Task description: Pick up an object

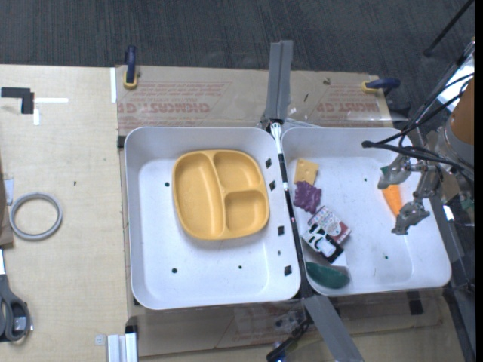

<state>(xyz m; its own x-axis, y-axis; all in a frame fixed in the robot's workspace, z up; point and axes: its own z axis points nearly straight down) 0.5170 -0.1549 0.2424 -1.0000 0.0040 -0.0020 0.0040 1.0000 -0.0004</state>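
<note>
Bins sit side by side on the bench: the left shallow white plastic bin (151, 277) carries a yellow three-compartment plastic plate (221, 194), and the right shallow white plastic bin (362, 266) serves as the landmark. Over this bin's right half hangs the metal two-finger gripper (401, 200), its fingers spread apart, one above and one below an orange carrot-shaped toy (392, 200) that lies between them; contact cannot be judged. Along the bin's left wall lie a small yellow block (306, 172), a purple bunch of toy grapes (307, 196), a white printed packet (326, 231) and a dark green rounded object (330, 277).
</note>
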